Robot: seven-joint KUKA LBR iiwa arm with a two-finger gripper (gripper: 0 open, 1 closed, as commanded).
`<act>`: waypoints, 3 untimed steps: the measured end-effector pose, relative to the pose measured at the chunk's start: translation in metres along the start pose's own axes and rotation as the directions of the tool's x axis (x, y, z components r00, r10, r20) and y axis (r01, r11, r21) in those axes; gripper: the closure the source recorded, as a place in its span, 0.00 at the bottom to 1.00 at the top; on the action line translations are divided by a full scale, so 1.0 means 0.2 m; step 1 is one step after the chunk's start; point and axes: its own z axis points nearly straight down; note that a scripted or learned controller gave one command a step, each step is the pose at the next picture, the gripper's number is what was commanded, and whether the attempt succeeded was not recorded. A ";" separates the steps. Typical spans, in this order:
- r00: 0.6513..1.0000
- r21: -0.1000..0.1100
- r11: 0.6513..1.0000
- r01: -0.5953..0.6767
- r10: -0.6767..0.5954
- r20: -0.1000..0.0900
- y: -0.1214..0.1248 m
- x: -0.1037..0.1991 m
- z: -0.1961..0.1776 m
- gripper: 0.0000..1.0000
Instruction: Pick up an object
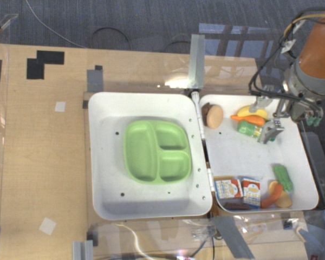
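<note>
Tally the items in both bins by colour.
Green: 3 (divided plate, cucumber, green item by the hand)
Yellow: 1 (banana)
Brown/tan: 1 (round item)
Orange: 1 (carrot)
Printed cartons: 2
Total: 8

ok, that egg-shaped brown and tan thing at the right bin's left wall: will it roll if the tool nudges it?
Probably. The egg-shaped piece looks rounded all over, so a nudge would likely roll it. It sits close to the right bin wall, which may stop it on that side. Its smooth, curved surface could slip from a two-finger pinch.
</note>
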 end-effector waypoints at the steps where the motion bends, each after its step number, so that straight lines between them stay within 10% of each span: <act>1: 0.998 0.002 0.998 0.061 -0.061 -0.002 -0.27 0.27 0.21 0.00; 3: 0.922 0.001 0.922 0.387 -0.387 0.001 -0.45 0.37 0.94 0.00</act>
